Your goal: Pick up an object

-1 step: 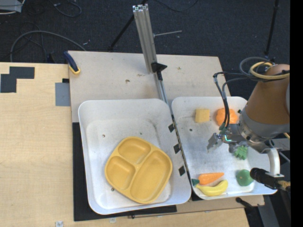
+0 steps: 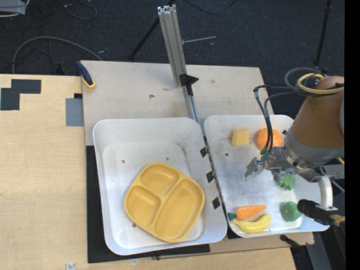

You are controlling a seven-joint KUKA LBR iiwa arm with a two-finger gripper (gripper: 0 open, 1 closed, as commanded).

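Note:
The arm reaches in from the right over the right bin (image 2: 225, 151). Its gripper (image 2: 254, 168) hangs low above the bin's middle, fingers spread open with nothing between them. A yellow cube (image 2: 240, 137) lies up and to the left of it. An orange ball (image 2: 269, 138) sits just above the wrist, partly crossed by a black cable. A small green leafy piece (image 2: 286, 181) lies beside the wrist. Along the near edge rest a carrot (image 2: 251, 211), a banana (image 2: 252, 224) and a green round piece (image 2: 290, 211).
The left bin (image 2: 112, 145) holds a yellow divided plate (image 2: 164, 201). A metal post (image 2: 174, 46) stands behind the bins, with a black bracket at its foot. Clips sit on the rim between the bins. Cables loop near the arm at right.

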